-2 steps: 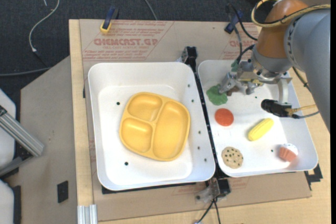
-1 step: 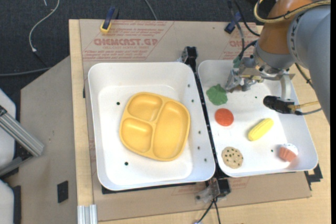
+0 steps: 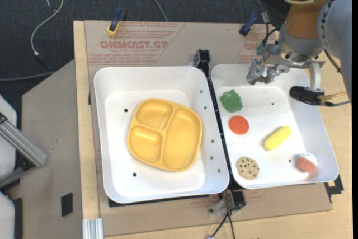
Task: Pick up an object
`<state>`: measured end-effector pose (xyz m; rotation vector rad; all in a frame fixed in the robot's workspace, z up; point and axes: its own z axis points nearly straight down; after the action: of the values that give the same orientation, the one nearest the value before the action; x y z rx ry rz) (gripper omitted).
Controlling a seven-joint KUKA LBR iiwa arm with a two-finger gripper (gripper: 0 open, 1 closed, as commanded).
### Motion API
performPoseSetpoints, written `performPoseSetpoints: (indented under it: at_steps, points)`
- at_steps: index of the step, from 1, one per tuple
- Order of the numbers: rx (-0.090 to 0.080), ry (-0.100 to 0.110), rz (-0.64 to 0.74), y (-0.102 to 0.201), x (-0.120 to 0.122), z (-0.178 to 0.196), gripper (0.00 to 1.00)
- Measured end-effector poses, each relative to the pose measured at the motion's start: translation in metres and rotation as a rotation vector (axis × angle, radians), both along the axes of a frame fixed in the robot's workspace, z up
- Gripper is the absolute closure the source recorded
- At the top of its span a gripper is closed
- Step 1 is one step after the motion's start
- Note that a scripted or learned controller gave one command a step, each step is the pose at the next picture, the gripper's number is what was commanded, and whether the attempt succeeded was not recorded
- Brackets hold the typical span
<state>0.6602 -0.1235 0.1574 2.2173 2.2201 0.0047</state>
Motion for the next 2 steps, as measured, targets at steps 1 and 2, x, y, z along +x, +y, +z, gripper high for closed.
performPoseSetpoints:
  at_steps: [1,2]
  points:
    - [0.000,0.000,-0.001,-0.009,0.004,0.051,1.00]
    - [0.000,-0.002,0.000,-0.009,0.005,0.106,1.00]
